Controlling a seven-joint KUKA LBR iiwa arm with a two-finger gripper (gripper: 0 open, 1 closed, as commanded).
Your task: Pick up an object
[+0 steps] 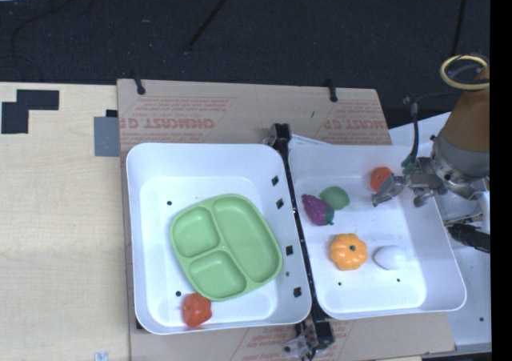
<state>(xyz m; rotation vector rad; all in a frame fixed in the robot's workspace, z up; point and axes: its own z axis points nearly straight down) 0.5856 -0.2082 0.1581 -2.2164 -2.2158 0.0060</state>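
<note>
Gripper (390, 189) sits over the right bin (448, 291) just beside the red-orange piece (381, 177) by the far wall, fingers spread with nothing between them, so I'd centre the jaws over that piece, drop straight down clear of the green piece (335, 197), then close.

In the right bin (436, 291), open floor is left along the front and far corner. The middle is taken up by the purple grapes (317, 209), green fruit (335, 197), orange pumpkin (349, 251) and white egg (390, 258).
</note>
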